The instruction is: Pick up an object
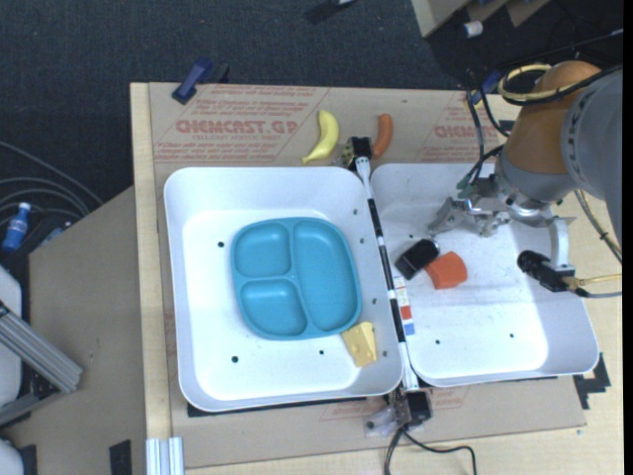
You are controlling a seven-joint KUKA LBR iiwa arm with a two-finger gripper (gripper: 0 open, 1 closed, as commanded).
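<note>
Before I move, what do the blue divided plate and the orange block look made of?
The blue divided plate looks like moulded plastic: uniform colour, soft sheen, rounded compartments. The orange block has a matte, even surface, possibly foam or plastic; the look leaves it open.

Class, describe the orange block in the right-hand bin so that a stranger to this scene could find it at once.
Start at the right white bin, the one that the grey arm reaches into. Near its left side, by the divider between the bins, lies the orange block, touching a small black object on its left. It is the bin's one orange item.
</note>
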